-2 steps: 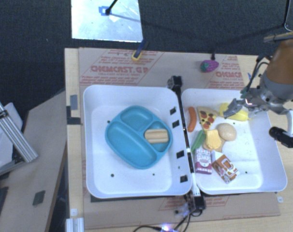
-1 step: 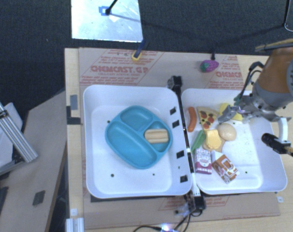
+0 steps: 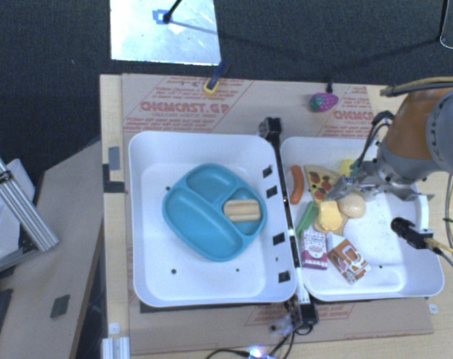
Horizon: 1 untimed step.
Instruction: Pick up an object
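Note:
The right bin point(image 3: 417, 275) holds several toy foods. An orange sausage point(image 3: 296, 183) and a pizza slice point(image 3: 321, 179) lie at its left. Below them are a green vegetable point(image 3: 307, 217), a yellow piece point(image 3: 330, 216) and a beige round piece point(image 3: 353, 205). A red-and-white packet point(image 3: 314, 248) and an orange-brown packet point(image 3: 347, 260) sit nearer the front. My gripper point(image 3: 352, 187) reaches in from the right and is low over the beige piece, close to the pizza slice. A small yellow-green item point(image 3: 348, 167) lies just behind it.
The left bin point(image 3: 148, 275) carries a blue divided plate point(image 3: 196, 215) with a tan bun point(image 3: 242, 210) on it. A purple grape toy point(image 3: 324, 102) lies on the board behind the bins. A black part point(image 3: 410, 234) of the arm hangs over the right bin's right side.

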Available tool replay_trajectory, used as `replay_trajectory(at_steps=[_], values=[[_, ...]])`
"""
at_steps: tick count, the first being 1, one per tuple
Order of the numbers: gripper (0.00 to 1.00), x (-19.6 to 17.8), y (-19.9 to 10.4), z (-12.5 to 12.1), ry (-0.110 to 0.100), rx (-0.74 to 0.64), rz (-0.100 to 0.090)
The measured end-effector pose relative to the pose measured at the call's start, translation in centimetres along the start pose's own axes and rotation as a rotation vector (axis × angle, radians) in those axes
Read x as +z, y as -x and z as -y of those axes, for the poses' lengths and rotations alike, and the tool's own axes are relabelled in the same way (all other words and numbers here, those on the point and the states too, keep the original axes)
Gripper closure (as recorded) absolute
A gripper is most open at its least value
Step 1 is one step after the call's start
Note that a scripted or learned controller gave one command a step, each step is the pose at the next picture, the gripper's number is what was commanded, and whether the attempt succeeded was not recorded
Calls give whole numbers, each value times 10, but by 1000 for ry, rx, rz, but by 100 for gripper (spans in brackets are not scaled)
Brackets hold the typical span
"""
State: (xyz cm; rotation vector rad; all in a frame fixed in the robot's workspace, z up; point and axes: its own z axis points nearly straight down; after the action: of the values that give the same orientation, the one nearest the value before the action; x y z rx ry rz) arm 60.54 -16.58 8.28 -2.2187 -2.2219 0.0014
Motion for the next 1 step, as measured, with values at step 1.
replay_trajectory(at_steps=[1], values=[[100, -15, 1, -2, 8, 0, 2]])
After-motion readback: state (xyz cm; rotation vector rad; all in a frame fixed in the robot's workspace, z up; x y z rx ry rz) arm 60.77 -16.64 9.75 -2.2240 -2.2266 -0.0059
